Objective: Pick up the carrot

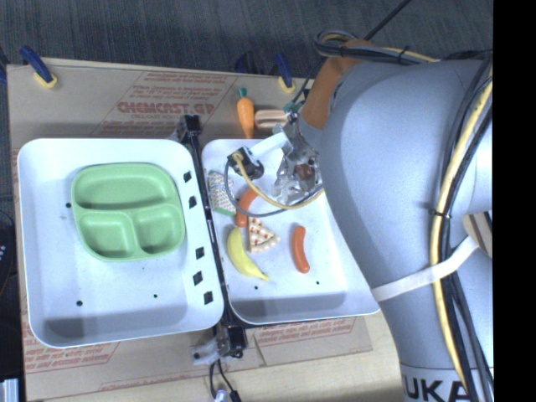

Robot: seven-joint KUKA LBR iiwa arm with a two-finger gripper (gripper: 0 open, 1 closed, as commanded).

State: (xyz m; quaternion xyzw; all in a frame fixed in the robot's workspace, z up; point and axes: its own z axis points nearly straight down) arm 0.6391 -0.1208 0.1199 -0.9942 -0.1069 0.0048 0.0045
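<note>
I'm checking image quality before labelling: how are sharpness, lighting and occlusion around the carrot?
Camera view: soft, even light, slight overall blur; the carrot on the cardboard behind the right bin is small but readable; the out-of-focus arm bulks large at right, hiding part of that bin.

Carrot (244, 115) behind right bin (335, 296), tray (127, 210) in left bin (42, 249)

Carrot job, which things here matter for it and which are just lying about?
For the job:
carrot, outside the bins on the cardboard
hand, over the right bin

Lying about:
banana
pizza slice
sausage
green tray, in the left bin
</note>
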